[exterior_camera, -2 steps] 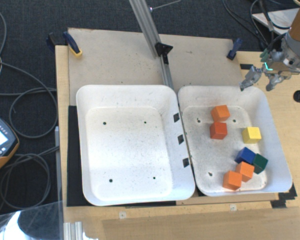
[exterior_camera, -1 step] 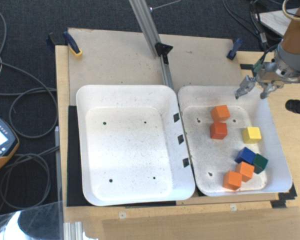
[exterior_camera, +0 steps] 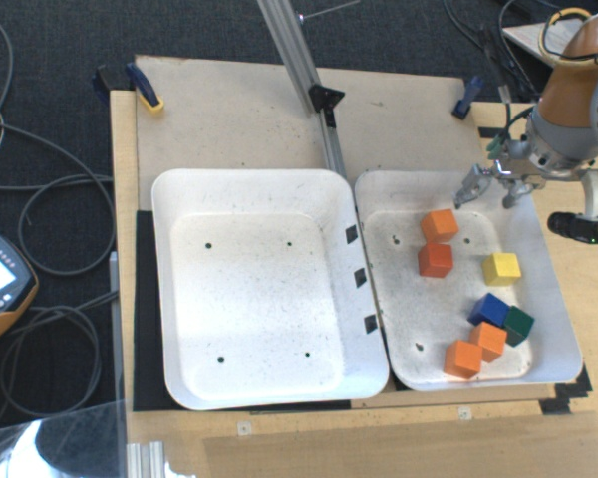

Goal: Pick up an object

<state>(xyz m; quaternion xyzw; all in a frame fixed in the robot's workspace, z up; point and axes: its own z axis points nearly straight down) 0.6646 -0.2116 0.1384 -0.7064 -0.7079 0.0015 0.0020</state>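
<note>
Several small blocks lie in the right bin [exterior_camera: 548, 267]: an orange block [exterior_camera: 440, 224] with a red-orange block [exterior_camera: 436, 260] just below it, a yellow block [exterior_camera: 502, 267], and a cluster of a blue block [exterior_camera: 489, 309], a green block [exterior_camera: 519, 324] and two orange blocks [exterior_camera: 491, 340] [exterior_camera: 464, 358] near the front. My gripper [exterior_camera: 492, 189] hangs over the bin's back edge, up and to the right of the top orange block. Its fingers are spread open with nothing between them.
The left bin [exterior_camera: 164, 267] sits beside the right one, with black clips along their shared wall. A slanted metal pole [exterior_camera: 297, 53] rises behind the bins. Blue clamps [exterior_camera: 145, 88] [exterior_camera: 467, 98] hold the board's back corners.
</note>
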